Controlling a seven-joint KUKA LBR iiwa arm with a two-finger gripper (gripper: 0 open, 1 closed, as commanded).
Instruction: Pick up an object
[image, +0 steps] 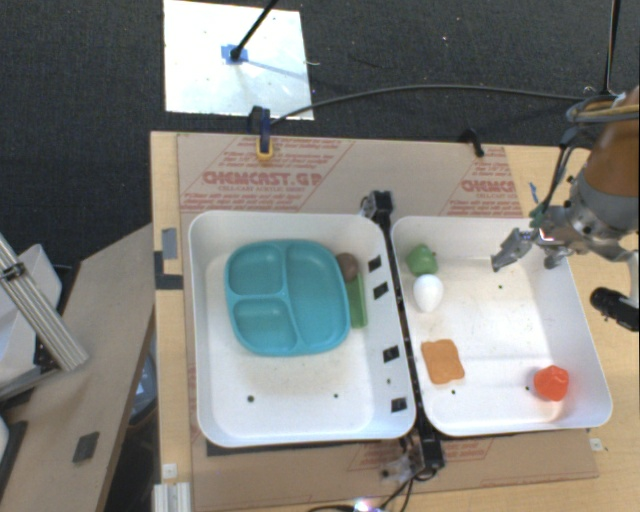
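The right bin (560, 300) holds a green round object (422, 260) at its far left, a white egg-like object (428, 293) just below it, an orange flat piece like toast (442, 361) near the front, and a red-orange object (551, 382) at the front right. My gripper (530, 250) hangs over the bin's far right part, fingers spread, with nothing between them. It is well apart from all the objects.
The left bin (290, 400) carries a teal divided plate (285, 297), with a brown item (348, 266) and a green strip (357, 298) at its right edge. A black-clipped divider (395, 330) separates the bins. Cables cross the far bench.
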